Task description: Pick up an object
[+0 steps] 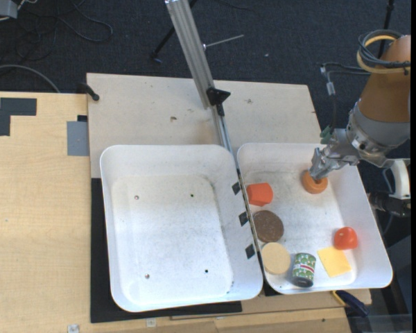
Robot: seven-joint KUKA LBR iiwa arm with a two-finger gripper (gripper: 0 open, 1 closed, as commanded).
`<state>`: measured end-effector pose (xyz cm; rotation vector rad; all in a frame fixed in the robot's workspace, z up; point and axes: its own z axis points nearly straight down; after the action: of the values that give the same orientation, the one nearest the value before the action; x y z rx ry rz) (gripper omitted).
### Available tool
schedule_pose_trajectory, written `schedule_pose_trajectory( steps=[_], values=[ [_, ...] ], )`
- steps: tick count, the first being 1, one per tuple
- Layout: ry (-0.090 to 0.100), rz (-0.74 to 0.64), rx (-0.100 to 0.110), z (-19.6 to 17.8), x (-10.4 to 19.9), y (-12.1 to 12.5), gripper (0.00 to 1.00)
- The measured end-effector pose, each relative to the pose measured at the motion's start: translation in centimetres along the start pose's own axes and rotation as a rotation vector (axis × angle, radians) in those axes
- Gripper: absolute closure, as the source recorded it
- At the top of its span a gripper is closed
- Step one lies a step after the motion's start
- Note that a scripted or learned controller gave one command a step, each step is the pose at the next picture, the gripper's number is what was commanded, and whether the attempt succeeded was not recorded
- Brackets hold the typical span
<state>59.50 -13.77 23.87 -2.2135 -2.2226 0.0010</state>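
My gripper reaches down into the right bin from the right and stands right over a small orange round object near the bin's far right side. Its fingertips touch or hide the top of that object. Also in the right bin lie an orange block, a brown disc, a tan disc, a green patterned can, a yellow block and a red round piece.
The left bin stands beside the right one, with black clips along the shared wall. A slanted aluminium rail rises behind the bins. The arm's grey and orange wrist hangs over the right bin's far right corner.
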Motion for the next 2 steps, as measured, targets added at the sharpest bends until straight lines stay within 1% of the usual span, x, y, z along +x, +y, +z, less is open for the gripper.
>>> schedule_pose_trajectory(
  steps=[1,2],
  values=[
    [0.000,-0.001,-0.001,-0.7,5.8,-0.5,1.00],
    [-0.001,-0.001,0.000,-0.1,11.4,0.0,1.00]
  ],
)
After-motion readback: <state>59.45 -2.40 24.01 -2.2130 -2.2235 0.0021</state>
